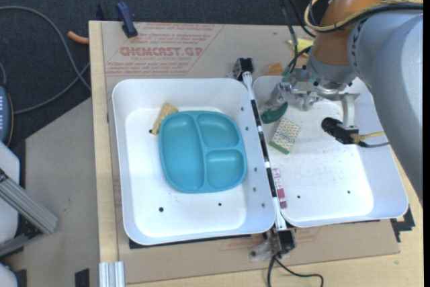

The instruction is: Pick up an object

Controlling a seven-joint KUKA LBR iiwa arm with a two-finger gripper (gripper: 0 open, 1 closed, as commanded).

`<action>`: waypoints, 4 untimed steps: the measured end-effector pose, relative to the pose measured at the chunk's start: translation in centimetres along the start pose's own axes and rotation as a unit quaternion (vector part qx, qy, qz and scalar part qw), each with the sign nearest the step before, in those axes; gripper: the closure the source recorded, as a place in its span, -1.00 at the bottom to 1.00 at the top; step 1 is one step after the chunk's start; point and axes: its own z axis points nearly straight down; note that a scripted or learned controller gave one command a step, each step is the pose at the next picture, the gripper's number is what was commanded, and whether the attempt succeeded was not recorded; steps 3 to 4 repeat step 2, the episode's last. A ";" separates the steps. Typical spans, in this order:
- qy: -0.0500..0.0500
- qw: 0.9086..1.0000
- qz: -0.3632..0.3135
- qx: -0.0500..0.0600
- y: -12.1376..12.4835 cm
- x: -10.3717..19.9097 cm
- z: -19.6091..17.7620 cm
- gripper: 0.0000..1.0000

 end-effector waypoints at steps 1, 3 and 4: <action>-0.001 1.000 0.000 -0.001 0.1 0.0 -1.1 1.00; 0.001 1.000 -0.001 -0.001 -5.6 6.5 -10.1 1.00; 0.001 1.000 -0.001 -0.001 -5.6 6.5 -10.1 1.00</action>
